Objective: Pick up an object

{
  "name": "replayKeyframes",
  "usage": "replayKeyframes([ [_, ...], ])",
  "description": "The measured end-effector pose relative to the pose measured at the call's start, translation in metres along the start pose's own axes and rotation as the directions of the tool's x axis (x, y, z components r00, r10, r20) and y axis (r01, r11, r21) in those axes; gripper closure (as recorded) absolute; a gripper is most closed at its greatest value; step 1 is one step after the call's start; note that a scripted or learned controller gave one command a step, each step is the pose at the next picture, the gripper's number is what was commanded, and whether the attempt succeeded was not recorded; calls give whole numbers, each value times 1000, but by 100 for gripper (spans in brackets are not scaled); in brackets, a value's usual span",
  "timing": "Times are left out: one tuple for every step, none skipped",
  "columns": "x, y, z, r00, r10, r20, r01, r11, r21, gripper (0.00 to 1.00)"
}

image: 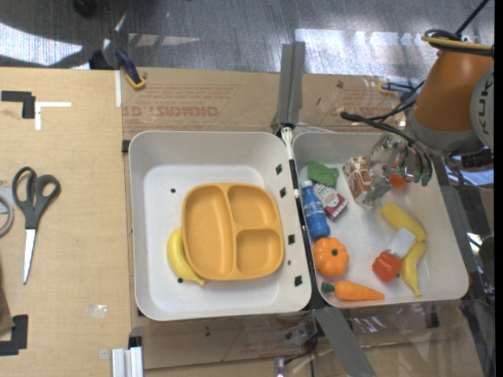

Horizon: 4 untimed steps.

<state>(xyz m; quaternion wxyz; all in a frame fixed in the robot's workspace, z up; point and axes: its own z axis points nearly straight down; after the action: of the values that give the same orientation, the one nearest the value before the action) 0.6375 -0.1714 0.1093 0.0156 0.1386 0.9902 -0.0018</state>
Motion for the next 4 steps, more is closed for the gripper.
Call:
replayKeyframes([
  [-10,25,0,978,210,1,-210,978,2,0],
  [-15,26,-15,978,207,17,-207,978,-2,100],
  [80,-12,15,939,344,-28,-344,939,12,100],
  [65,57,-121,741,671,-20,-671,741,21,100],
])
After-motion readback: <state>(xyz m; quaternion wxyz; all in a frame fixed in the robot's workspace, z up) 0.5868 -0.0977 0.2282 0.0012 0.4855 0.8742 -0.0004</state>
